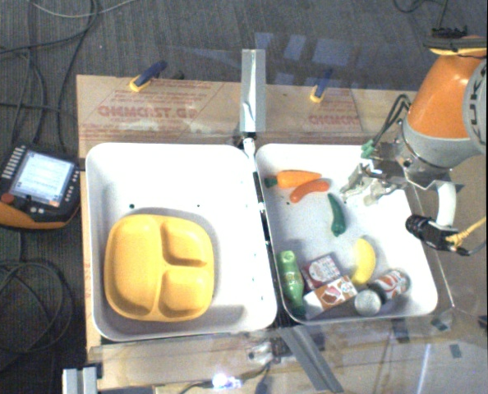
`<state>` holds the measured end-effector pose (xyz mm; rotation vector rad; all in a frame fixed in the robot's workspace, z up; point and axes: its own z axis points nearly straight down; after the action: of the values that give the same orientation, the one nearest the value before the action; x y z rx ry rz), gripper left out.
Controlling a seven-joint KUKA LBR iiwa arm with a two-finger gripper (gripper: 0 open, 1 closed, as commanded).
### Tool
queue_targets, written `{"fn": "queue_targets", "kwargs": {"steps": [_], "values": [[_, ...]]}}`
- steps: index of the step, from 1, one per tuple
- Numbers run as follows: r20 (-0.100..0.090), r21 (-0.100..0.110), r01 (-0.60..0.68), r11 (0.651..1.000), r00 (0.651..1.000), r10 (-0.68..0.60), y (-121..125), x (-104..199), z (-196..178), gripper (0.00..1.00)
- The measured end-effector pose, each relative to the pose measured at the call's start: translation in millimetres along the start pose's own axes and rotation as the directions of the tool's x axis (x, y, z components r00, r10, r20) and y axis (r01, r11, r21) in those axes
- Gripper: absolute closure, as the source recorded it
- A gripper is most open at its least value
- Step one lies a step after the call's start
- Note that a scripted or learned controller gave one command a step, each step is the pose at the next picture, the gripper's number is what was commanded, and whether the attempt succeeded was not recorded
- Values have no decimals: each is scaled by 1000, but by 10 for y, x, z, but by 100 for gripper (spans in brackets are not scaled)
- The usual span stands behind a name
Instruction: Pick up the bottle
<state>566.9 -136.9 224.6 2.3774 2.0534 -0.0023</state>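
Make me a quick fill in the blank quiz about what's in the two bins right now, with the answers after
1. The yellow divided tray lies in the ____ bin.
2. The green bottle lies against the right bin's ____ wall.
3. The gripper hovers over the ____ bin.
4. The carrot is colored ____.

Answers: left; left; right; orange

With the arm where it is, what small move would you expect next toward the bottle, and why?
Probably travel toward the near-left corner of the right bin: the gripper hangs near the bin's far right side, while the green bottle lies by the left wall, untouched.
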Motion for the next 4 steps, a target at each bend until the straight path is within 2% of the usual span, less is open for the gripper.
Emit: {"fn": "queue_targets", "kwargs": {"steps": [1, 2, 3, 4], "values": [[0, 2, 0, 1000, 1000, 0, -3, -2, 6, 0], [-3, -1, 332, 943, 943, -332, 177, -450, 1303, 0], [-7, -1, 332, 943, 943, -332, 174, -443, 1222, 100], [2, -3, 262, 965, 965, -262, 769, 227, -123, 100]]}}
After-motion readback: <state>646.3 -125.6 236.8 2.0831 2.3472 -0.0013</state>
